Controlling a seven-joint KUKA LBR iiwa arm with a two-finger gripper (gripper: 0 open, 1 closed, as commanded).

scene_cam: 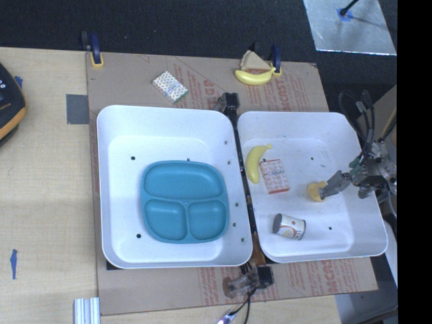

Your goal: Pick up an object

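Wooden bench with a cardboard sheet (202,73) under two white bins. Left bin (115,133) holds a blue divided plate (183,201). Right bin (337,130) holds a banana (255,162) at its upper left, a red-printed packet (274,176) touching the banana's right side, a small paper cup (289,227) lying on its side lower centre, and a small yellow object (314,192) at centre right. My gripper (331,187) reaches in from the frame's right edge, tip right against that yellow object on its right side; cannot tell my grip state. Banana, packet and cup sit well left of my gripper. Outside the bins, top of frame: another banana (253,77) and a patterned packet (169,86).
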